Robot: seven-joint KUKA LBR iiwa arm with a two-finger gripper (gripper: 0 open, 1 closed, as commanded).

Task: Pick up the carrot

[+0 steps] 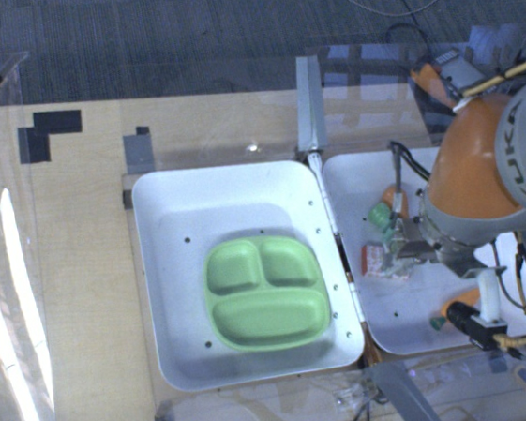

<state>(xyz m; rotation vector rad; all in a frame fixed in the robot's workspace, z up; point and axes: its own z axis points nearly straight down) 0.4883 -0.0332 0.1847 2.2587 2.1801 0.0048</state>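
I note a pale wooden worktop (85,301) bearing two white bins side by side. Taking the green tray (266,289) as landmark: it sits mid-floor in the left bin (170,263), with bare white floor all round it. To its right, past the shared rims, lies the right bin (375,324), crowded by my arm (476,171). The gripper (401,246) hangs over small items there, including a red-and-white packet (372,258); I cannot tell its state. The carrot (461,310) lies further right, near that bin's front rim, apart from the gripper.
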